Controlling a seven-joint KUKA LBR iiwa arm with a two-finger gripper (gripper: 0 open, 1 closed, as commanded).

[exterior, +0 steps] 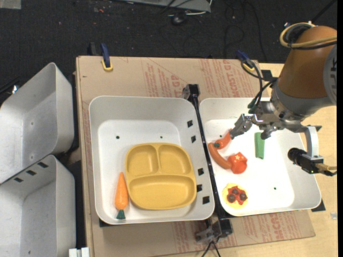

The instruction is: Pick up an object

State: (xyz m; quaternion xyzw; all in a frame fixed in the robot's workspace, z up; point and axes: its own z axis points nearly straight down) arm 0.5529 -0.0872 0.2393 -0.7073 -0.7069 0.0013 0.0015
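**Gripper over the right bin**

The gripper (256,123) hangs over the right bin (305,197) with its fingers spread apart and nothing between them. Just below it lie a green block (259,145), an orange sausage (217,155) and a red pepper (238,162). The left bin (102,143) holds a yellow plate (160,175) and a carrot (121,193).
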